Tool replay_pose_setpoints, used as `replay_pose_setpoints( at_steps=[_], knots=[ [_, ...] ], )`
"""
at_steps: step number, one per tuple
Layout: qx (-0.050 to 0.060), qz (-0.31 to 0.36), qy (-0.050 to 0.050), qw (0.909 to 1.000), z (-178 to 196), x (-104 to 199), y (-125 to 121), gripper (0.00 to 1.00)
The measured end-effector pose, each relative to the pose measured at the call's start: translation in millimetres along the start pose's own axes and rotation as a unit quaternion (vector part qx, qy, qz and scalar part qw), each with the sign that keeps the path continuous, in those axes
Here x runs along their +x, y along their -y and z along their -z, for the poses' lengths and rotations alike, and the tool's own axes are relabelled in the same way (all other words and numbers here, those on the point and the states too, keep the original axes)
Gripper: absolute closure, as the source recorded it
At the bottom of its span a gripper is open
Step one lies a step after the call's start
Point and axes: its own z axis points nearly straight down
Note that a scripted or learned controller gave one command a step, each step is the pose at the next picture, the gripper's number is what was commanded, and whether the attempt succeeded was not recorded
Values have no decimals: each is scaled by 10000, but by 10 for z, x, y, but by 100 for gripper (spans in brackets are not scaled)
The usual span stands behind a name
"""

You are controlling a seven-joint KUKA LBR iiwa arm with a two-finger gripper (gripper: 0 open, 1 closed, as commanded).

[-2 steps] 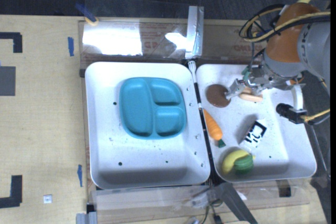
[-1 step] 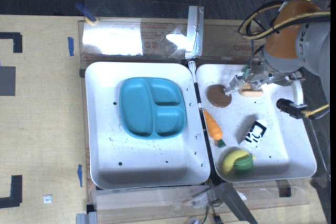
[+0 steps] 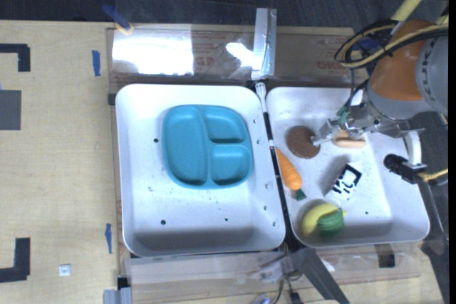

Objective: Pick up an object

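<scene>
The right bin (image 3: 410, 224) holds several objects. A brown round piece (image 3: 302, 142) lies at its upper left, with an orange carrot (image 3: 289, 172) below it by the divider. A black-and-white box (image 3: 345, 181) sits mid-bin. A yellow and green fruit (image 3: 322, 218) rests near the front wall. A small tan sausage-like piece (image 3: 350, 141) lies just under my gripper (image 3: 338, 129). The gripper hangs low over the bin's upper middle, right of the brown piece, at the end of the grey arm with the orange band (image 3: 395, 78).
The left bin (image 3: 135, 153) holds a blue divided plate (image 3: 207, 144). A clear plastic sheet and a metal bracket (image 3: 263, 43) stand behind the bins. Cables (image 3: 363, 46) loop near the arm at the upper right.
</scene>
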Motion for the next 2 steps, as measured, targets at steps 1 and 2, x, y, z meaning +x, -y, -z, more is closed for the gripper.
replay_pose_setpoints(
  at_steps=[1,2],
  knots=[
    [78,-69,-28,9999,906,857,-329,0],
    [62,-360,-15,9993,11,436,-279,0]
  ],
)
